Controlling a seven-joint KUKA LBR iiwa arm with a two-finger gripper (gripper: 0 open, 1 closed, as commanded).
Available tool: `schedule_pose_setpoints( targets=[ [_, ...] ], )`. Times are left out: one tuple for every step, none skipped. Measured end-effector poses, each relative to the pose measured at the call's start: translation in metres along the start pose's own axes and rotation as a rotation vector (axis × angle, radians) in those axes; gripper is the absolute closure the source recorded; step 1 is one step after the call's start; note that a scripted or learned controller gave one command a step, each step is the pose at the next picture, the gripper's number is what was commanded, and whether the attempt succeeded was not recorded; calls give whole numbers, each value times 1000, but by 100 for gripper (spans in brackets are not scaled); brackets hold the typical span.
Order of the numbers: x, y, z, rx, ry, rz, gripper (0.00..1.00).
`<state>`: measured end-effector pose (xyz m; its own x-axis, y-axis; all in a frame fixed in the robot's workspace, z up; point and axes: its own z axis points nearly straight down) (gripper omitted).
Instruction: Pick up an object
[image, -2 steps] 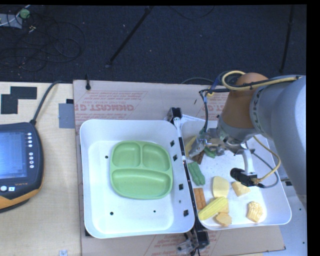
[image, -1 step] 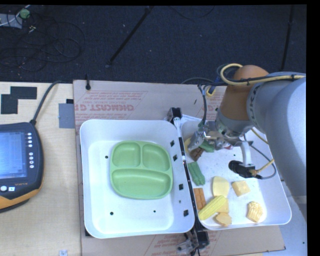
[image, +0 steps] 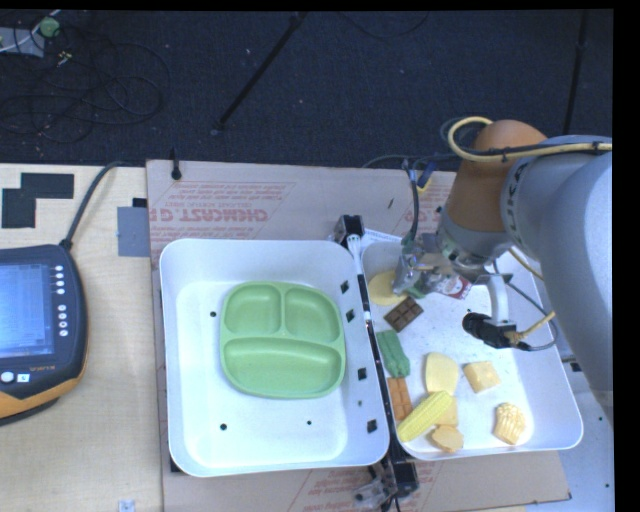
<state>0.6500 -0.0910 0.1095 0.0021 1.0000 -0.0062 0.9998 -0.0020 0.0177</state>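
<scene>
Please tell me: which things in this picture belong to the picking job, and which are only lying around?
Belong to the job:
- gripper
- brown block
- corn cob
- yellow cube
- right bin

Only lying around:
- green divided plate in the left bin
- handheld pendant
- cardboard sheet

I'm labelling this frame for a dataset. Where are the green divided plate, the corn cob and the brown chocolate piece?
green divided plate (image: 283, 338): camera view, on the ridge between its compartments.
corn cob (image: 424, 416): camera view, middle of the cob.
brown chocolate piece (image: 403, 315): camera view, centre of its top face.
</scene>
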Motion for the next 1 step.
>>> schedule_pose_setpoints(
  targets=[
    [15, -42, -80, 23, 7, 0, 100]
  ],
)
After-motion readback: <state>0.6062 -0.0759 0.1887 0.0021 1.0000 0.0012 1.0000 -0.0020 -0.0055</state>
